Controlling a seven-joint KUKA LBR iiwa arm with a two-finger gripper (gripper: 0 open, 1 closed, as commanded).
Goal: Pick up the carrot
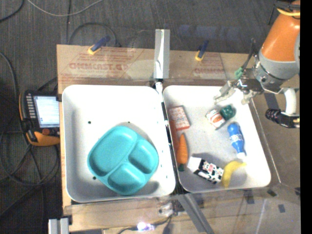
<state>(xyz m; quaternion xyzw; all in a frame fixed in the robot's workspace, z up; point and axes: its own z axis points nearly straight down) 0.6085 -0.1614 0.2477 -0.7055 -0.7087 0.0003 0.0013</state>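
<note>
The carrot (182, 149) is orange with a dark green stub at its near end. It lies lengthwise against the left wall of the right bin (261, 179). My gripper (234, 95) hangs over the far right part of that bin, well up and to the right of the carrot. Its fingers stand open with nothing between them. Just below it lies a small white and green object (221, 115).
In the right bin are also a red and white packet (178, 117) just beyond the carrot, a blue bottle (236, 138), a banana (231, 172) and a black and white box (206, 168) near the carrot's tip. A teal divided plate (123, 160) lies in the left bin (73, 130).
</note>
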